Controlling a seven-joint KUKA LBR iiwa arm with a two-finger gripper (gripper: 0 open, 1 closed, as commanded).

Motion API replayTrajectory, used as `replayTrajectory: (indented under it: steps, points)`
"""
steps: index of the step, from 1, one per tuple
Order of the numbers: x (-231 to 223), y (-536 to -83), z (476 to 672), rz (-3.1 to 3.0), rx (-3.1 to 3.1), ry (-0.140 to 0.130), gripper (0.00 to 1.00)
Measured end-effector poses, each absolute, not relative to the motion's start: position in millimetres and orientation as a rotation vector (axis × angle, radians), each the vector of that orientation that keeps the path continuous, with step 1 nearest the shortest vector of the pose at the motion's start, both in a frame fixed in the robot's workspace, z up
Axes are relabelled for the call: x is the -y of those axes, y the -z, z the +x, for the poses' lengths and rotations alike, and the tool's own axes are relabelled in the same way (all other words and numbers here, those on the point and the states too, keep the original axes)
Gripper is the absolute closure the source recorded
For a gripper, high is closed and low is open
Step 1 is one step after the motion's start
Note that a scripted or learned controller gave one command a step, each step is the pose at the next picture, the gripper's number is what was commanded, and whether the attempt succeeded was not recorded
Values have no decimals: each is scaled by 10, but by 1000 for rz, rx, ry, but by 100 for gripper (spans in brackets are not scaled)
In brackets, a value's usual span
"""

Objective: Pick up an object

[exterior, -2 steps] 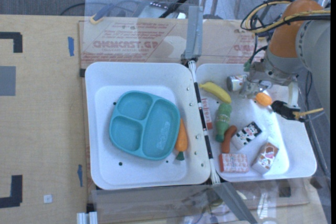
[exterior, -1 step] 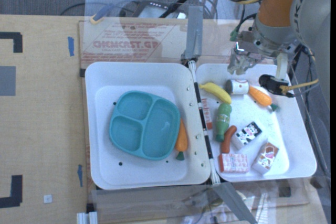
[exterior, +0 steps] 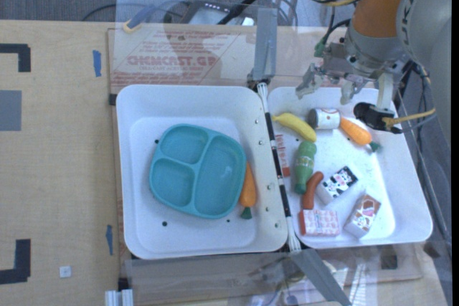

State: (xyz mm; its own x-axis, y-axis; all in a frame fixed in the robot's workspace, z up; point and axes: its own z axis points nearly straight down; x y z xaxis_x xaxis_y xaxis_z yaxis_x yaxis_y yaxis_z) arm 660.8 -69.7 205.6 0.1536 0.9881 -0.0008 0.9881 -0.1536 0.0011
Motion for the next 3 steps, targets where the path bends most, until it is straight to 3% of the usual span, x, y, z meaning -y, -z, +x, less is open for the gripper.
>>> replayTrajectory:
  steps: [1, 2, 3]
  points:
    - [1104, -862, 6217, 2374, -2054, -4, 0]
    - [1108, -972, 6226, 2374, -2050, -6, 100]
    - [746, -2098, 6013, 2466, -1945, -1, 100]
